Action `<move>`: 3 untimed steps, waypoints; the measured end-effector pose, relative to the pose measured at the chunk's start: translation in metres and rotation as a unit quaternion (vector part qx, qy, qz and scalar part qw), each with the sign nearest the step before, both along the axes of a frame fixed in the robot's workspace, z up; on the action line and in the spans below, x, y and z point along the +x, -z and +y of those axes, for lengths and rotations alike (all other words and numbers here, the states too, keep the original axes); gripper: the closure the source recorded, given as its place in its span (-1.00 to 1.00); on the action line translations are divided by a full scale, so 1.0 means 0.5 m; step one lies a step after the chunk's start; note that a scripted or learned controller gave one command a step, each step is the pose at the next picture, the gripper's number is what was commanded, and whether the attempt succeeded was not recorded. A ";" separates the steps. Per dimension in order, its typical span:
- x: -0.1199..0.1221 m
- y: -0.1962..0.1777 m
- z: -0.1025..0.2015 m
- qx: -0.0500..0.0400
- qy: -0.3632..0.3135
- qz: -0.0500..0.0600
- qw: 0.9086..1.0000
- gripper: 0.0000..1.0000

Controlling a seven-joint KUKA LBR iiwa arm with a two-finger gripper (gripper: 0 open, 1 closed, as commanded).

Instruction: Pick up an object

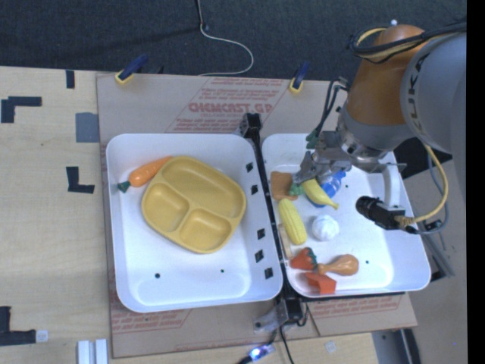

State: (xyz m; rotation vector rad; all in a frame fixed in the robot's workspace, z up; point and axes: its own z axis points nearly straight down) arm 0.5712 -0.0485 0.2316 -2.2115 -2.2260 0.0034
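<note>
Colours of the two shallow white bins and their contents, seen from above.

Left white bin (129,279): a mustard-yellow plastic compartment plate (194,203) and an orange toy carrot (146,172) with a green tip. Right white bin (409,268): a yellow toy banana (320,194), a pale yellow toy corn cob (292,221), a small white ball (326,227), a blue plastic piece (333,180), a tan-orange toy drumstick (339,265), a red toy piece (321,283) and a red toy strawberry (303,259) with green leaves. Grey robot arm (447,89) carries an orange band (383,78). The brown cardboard sheet (227,105) bears red printed lettering; two blue-and-yellow clamps (130,69) sit at its far edge.
</note>
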 end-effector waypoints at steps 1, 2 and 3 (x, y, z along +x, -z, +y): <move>0.003 0.002 0.004 -0.001 0.002 0.000 1.000 1.00; -0.021 0.034 -0.007 -0.001 0.003 0.001 1.000 1.00; 0.012 0.006 -0.007 0.000 0.002 -0.001 1.000 1.00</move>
